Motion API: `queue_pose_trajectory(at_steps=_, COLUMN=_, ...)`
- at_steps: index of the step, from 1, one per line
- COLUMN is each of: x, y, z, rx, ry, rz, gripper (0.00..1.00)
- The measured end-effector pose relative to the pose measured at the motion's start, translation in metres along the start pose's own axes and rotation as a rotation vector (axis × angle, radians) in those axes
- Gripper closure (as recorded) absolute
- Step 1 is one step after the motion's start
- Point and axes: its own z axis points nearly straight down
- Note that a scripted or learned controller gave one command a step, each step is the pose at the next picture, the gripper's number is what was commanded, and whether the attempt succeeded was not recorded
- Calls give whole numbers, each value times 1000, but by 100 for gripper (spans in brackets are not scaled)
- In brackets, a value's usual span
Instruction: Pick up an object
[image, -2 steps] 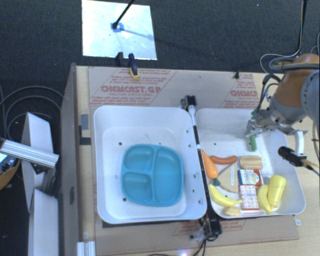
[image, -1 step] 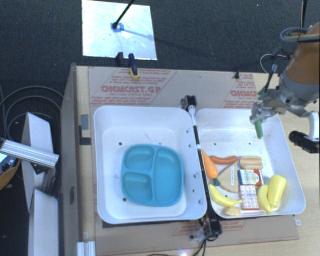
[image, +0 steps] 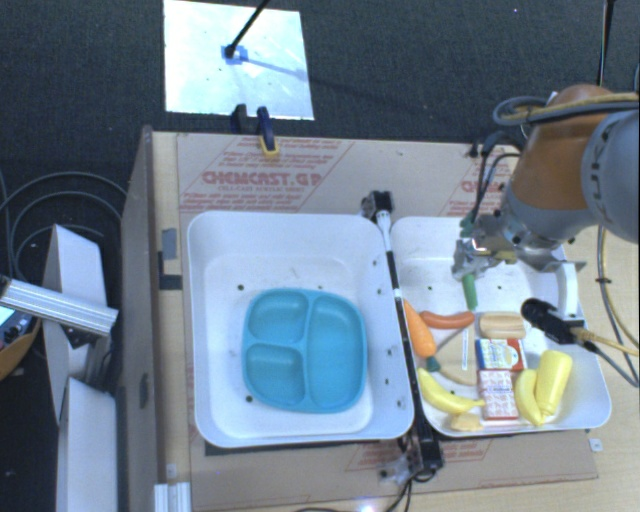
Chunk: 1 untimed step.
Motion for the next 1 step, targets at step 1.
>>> queue_pose_trajectory(at_steps=1, x=72, y=-22, z=-54, rx=-7, ry=1, rz=-5, gripper=100)
